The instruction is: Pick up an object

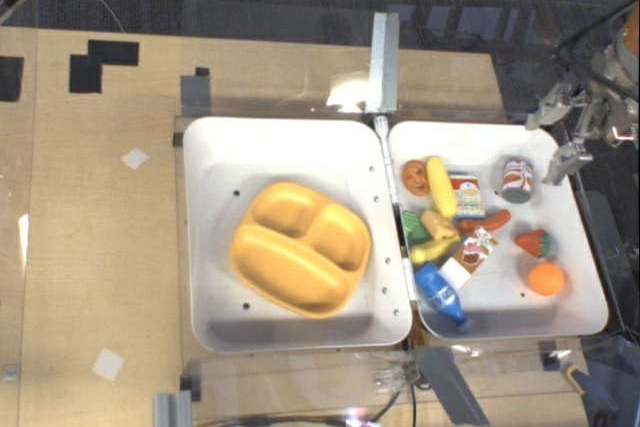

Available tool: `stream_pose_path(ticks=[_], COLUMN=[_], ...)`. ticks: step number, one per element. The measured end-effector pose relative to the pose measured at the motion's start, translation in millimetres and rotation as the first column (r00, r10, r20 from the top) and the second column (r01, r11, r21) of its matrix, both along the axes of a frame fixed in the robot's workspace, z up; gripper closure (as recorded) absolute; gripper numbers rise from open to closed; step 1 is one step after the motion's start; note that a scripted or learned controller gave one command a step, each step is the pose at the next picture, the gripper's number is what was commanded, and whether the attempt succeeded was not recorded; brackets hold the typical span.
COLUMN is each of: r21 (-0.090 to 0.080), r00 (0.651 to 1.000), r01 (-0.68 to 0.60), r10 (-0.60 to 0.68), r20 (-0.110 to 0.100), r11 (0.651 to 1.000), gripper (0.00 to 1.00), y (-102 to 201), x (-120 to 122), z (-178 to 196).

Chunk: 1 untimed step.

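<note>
- We see the left white plastic bin (215,215), which holds one big thing: a yellow plastic tray with three compartments (300,246), lying at a slant near the middle of the bin floor.
- We see the right white plastic bin (580,310), just beside the left one, and it holds many small toy foods, most of them crowded along its left side.
- The gripper (565,130) of the grey arm stands at the upper right corner of the right bin, above its rim; its two fingers look spread apart and nothing is between them.
- The blue plastic bottle (440,294) lies tilted at the lower left of the right bin, well apart from the gripper.
- The yellow toy banana (440,186) lies almost upright in the picture, between an orange round toy with a face (415,177) and a small red and white box (464,194).
- The small red and white can (516,177) is the thing nearest to the gripper, just below and left of it.
- The orange ball-like fruit (545,279) and the red toy strawberry (534,242) lie alone on the right side, apart from the crowded heap.
- A red toy sausage (484,220) and a small printed packet (478,247) lie between the heap and the strawberry.
</note>
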<state>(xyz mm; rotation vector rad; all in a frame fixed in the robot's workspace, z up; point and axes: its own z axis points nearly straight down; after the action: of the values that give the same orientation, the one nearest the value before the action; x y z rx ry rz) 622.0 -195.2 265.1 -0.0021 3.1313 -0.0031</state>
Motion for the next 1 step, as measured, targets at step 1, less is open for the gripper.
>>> stream_pose_path(ticks=[1], r21=[-0.003], r00=[1.000], r01=[-0.004], r10=[0.005], r20=[0.012], r11=[1.000], gripper=[1.00], y=[1.0], x=[2.8], z=[14.4])
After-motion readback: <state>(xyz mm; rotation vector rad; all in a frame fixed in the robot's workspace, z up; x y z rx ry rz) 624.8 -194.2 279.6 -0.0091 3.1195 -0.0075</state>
